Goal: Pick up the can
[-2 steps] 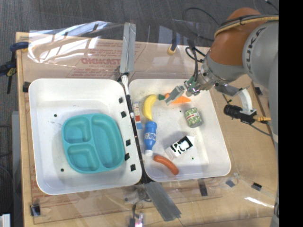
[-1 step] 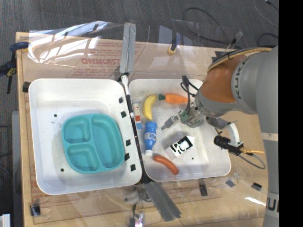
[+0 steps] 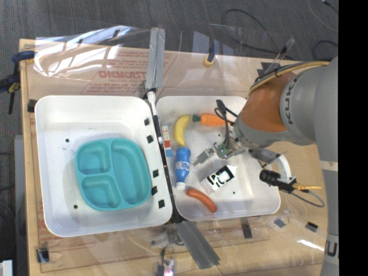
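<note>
Gripper (image 3: 214, 152) low in right bin (image 3: 256, 197); finger state we cannot tell; blue can (image 3: 182, 165) maybe just left; we slide over, straddle it.

My wrist hides my tool's tips and the right bin's (image 3: 260, 203) three-o'clock wall; my arm (image 3: 313, 105) runs off the right edge.

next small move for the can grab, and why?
Probably shift the gripper toward the divider side and recentre over the blue can. The can lies on its side beside the banana in the right bin, apart from the gripper, with nothing seen held.
</note>
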`<state>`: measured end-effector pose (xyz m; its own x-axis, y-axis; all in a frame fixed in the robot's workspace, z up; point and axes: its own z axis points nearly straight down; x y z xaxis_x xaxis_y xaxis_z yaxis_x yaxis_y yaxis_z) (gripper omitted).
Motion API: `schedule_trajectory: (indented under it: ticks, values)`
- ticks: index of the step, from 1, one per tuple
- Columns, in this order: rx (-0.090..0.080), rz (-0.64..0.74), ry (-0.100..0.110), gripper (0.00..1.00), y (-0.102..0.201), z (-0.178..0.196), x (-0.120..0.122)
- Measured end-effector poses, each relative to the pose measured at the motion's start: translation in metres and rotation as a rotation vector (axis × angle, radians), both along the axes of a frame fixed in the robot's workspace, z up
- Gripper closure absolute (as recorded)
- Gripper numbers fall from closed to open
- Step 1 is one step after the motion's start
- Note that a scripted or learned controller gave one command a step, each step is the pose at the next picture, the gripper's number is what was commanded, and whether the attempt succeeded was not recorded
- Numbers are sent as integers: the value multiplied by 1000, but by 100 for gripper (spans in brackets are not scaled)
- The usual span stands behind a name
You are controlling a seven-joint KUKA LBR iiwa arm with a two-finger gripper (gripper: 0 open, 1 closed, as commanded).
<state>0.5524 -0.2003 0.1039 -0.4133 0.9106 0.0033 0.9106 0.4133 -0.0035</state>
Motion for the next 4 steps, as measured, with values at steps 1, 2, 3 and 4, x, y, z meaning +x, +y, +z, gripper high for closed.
schedule_trajectory:
  ticks: [1,2,3,4]
  values:
    - [-2,10,-5,0,-9,-12,6]
    - [-4,13,-6,100,-9,-1,6]
    - [-2,-13,-5,100,42,99,0]
    - [-3,-8,-5,100,42,110,1]
